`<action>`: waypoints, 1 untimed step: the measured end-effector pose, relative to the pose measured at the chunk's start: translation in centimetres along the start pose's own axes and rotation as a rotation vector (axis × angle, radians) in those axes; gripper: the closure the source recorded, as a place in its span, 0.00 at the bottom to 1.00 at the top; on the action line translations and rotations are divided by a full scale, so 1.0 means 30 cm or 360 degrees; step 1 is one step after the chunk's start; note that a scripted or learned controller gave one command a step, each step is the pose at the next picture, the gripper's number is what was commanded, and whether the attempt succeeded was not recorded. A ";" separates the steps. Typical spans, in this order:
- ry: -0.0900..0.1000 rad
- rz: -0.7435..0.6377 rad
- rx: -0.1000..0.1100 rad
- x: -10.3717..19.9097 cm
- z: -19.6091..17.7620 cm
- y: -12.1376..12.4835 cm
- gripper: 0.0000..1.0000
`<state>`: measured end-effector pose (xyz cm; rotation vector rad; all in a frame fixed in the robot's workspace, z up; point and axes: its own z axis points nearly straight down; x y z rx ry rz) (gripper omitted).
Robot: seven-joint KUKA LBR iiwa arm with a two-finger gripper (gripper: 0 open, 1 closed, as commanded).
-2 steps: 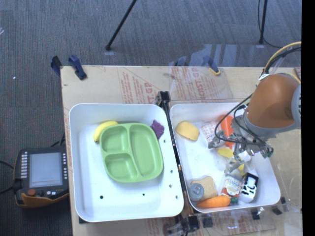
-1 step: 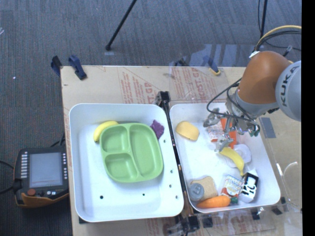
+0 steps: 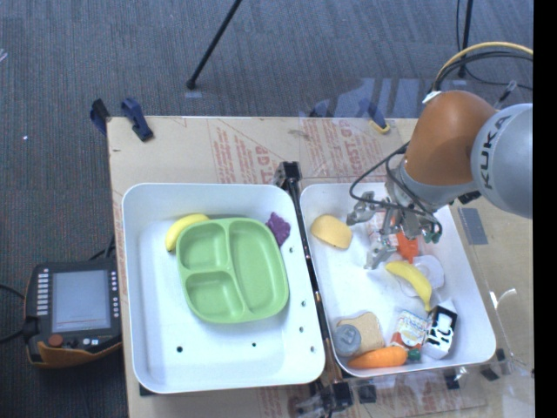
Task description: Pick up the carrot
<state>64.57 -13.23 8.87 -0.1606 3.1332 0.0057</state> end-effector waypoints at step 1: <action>0.0004 -0.0220 0.0001 0.161 0.003 0.072 0.00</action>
